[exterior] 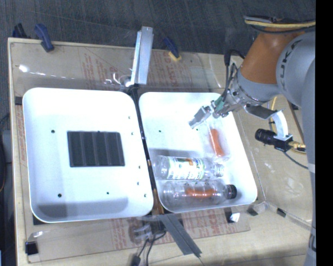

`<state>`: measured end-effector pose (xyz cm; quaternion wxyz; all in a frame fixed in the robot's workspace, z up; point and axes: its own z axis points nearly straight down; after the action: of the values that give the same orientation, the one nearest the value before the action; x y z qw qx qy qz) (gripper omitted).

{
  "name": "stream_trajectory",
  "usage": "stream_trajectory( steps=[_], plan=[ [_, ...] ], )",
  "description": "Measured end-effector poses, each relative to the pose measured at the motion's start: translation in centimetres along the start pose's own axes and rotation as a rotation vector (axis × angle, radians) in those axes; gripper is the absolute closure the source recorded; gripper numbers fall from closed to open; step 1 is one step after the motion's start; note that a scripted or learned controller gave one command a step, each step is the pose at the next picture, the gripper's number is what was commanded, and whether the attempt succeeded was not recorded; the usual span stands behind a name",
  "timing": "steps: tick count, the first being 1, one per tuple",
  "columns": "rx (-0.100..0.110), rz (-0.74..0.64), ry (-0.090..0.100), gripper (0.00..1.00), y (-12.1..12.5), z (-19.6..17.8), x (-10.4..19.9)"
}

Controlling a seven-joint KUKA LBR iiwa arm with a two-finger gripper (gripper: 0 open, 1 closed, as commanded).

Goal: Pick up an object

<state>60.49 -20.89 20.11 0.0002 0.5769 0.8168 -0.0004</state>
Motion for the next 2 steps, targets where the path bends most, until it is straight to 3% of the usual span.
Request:
stream_trajectory(
  steps=[1,2],
  plan=[
    [0.003,-0.049,0.003,0.0,-1.58,-1.15,0.57],
    [0.003,-0.049,0.003,0.0,-1.59,-1.15,0.57]
  ],
)
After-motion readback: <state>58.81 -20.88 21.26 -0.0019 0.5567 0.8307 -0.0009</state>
